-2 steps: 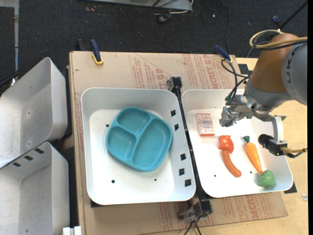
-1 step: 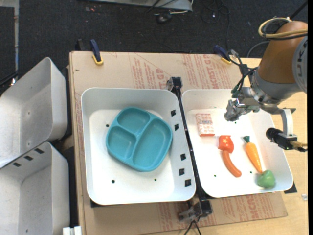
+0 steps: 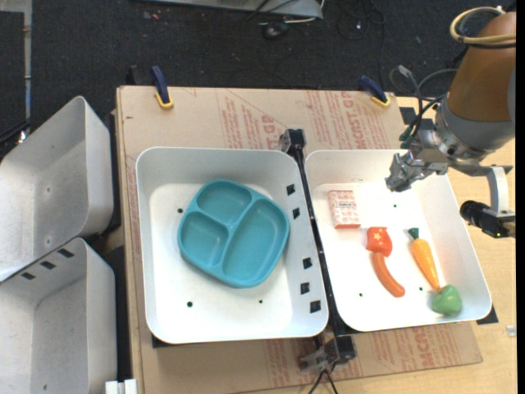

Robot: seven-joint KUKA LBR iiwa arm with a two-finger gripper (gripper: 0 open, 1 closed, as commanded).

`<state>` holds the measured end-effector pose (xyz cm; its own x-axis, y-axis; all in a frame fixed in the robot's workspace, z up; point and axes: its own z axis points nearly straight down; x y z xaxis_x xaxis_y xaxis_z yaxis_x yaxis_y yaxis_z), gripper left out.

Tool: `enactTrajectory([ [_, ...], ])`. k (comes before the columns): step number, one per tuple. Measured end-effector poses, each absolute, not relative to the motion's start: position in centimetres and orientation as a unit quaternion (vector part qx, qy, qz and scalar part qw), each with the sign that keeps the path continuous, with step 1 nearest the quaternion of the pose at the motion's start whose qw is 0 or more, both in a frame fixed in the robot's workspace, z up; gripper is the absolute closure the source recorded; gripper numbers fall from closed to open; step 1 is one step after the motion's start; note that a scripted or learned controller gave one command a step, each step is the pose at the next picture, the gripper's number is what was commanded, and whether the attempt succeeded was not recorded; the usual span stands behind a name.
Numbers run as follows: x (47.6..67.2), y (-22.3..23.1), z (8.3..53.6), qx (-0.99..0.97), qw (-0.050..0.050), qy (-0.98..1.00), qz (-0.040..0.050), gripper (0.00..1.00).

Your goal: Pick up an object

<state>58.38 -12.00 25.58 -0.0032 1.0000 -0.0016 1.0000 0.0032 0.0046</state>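
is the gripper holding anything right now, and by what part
Nothing is held. The gripper hovers over the right bin's far side, apart from the toys.

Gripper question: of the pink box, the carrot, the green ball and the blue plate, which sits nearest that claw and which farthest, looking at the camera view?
From the gripper, at the right bin's far edge:
1. Pink box, just left of it, same bin.
2. Carrot, below it, near the bin's right side.
3. Green ball, at the bin's near right corner.
4. Blue plate, over in the left bin.
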Motion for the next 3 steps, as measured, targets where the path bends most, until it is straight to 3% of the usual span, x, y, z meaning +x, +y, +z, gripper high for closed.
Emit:
enactTrajectory([
  [3, 55.0, 3.9, 22.7, 0.705, -0.001, 0.709, -0.0007, 1.0],
])
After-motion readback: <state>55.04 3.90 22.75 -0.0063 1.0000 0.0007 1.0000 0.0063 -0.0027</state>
